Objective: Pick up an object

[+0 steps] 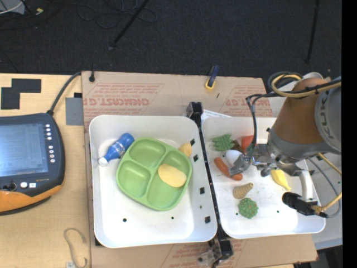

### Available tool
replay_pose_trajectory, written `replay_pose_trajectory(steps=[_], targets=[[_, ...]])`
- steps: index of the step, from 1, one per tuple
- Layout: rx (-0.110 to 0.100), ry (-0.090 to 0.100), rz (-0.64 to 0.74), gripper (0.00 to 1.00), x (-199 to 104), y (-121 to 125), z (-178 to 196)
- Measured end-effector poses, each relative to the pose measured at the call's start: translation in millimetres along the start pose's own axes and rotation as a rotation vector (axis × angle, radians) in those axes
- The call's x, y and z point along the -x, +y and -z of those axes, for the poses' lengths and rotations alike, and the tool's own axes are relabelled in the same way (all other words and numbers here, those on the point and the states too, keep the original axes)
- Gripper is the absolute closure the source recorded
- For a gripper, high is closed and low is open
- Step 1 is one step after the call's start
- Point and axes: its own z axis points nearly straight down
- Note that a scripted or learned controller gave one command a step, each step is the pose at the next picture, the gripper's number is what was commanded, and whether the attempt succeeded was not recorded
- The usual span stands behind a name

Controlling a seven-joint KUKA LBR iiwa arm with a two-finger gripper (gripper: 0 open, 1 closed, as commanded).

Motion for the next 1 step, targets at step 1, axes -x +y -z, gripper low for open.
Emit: replay_pose_trajectory(steps=[1], targets=[[0.001, 0.000, 0.001, 0.00, -2.2, -1.0, -54.3]])
